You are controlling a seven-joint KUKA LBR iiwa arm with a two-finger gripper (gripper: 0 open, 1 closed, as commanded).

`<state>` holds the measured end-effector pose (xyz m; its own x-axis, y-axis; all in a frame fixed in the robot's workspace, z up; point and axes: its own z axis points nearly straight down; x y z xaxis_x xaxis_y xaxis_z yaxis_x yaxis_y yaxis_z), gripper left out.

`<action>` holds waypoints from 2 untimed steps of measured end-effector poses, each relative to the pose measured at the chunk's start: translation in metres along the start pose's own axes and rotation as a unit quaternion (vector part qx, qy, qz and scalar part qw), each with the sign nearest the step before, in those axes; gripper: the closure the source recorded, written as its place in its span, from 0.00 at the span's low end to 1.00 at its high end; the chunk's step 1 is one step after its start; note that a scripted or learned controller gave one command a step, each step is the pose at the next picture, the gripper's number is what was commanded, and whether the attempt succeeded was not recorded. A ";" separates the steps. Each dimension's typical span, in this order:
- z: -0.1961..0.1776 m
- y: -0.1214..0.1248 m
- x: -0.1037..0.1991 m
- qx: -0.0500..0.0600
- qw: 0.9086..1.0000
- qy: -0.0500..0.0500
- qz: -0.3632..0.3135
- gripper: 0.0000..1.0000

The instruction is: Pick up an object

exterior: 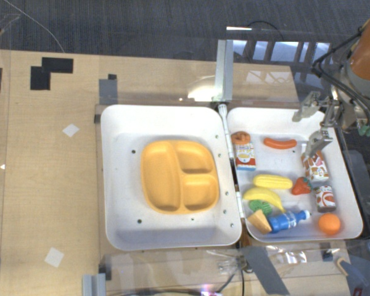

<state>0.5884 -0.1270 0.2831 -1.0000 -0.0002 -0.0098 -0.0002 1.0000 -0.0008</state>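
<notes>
The gripper point(320, 137) is seen with its fingers parted and nothing held between them, poised over the right bin point(351, 217) near its far right side. A small red and white carton point(315, 167) lies just below the fingertips. The arm point(365, 57) is extended in from the upper right corner. A yellow divided tray point(177, 176) is seated in the left bin point(120, 184).

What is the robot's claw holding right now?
Nothing. The gripper hangs above the right bin, near a small carton, with nothing between its fingers.
</notes>
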 end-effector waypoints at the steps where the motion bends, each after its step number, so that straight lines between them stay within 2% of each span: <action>1: 0.087 -0.081 -0.013 0.000 0.999 0.005 0.040 0.00; 2: 0.185 -0.075 -0.057 -0.001 0.996 0.005 0.088 0.00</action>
<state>0.6472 -0.2026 0.0984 -0.9847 0.1741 -0.0002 0.1741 0.9847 0.0023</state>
